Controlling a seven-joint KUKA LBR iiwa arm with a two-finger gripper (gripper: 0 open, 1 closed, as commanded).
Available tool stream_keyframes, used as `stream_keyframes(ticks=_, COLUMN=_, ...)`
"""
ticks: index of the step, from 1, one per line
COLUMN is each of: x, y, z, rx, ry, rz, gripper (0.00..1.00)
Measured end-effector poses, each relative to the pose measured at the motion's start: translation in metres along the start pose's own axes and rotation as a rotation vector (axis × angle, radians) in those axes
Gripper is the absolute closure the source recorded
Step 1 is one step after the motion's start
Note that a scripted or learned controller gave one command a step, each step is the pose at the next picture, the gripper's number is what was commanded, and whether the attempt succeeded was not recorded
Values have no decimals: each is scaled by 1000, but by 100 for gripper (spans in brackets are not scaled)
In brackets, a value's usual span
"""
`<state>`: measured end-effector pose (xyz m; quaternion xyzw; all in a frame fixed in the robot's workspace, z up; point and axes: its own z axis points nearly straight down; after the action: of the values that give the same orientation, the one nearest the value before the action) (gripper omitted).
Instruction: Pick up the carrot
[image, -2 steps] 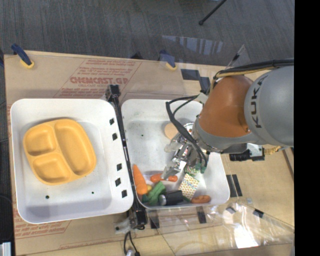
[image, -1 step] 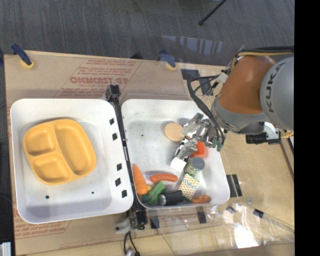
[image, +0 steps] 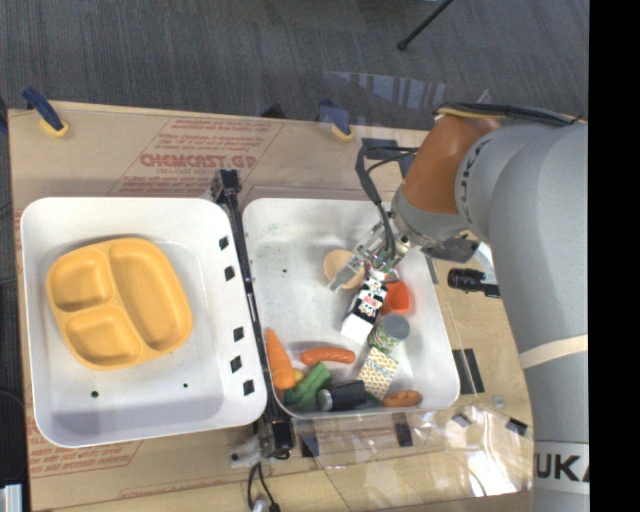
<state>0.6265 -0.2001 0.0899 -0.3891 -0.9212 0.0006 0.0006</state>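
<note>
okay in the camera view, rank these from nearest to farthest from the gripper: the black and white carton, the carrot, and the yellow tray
Gripper hangs over the right bin.
1. Black and white carton: just below the gripper, right bin.
2. Carrot: by the right bin's left wall, toward its near corner.
3. Yellow tray: in the left bin, farthest away.

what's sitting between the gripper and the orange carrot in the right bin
In the camera view, mostly bare white bin floor separates the gripper from the orange carrot; a small red-orange sausage lies just right of the carrot, beside that line.
</note>
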Motion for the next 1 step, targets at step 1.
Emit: stream_keyframes(ticks=1, x=-1, y=3, z=-14, rx=-2, ry=-5, rz=-12, gripper=100)
